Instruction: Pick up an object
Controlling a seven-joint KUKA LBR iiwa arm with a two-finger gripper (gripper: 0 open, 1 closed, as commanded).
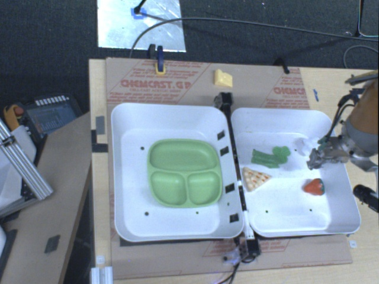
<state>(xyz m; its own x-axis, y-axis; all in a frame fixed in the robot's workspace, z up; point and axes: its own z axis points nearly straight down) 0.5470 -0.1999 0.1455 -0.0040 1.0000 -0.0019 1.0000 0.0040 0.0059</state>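
So the pickable stuff is all in the right bin (331,218). There's a red strawberry-looking toy (314,186) toward the right side of that bin, a pizza slice (255,178) near the divider between the two bins, and a green leafy or broccoli-ish piece (270,155) just above the pizza. All three sit flat on the bin floor, apart from each other.

The gripper (317,158) hangs over the right bin, a bit above and to the left of the strawberry in the picture, and to the right of the green piece. It's too blurry and small for me to tell whether it's spread wide or pinched, so I won't guess. Nothing I can see is between its tips, and none of the objects looks lifted.

Progress-wise I'd say the task is barely underway: the arm is over the right bin and near the strawberry, but no grab is done. What's left is basically everything that counts: line up over one item, go down, close, lift.

Outward from there, the left bin (130,123) has a green divided plate (183,171) in it. Behind the bins on the counter (98,176) there's a little yellow block (223,78) on cardboard.
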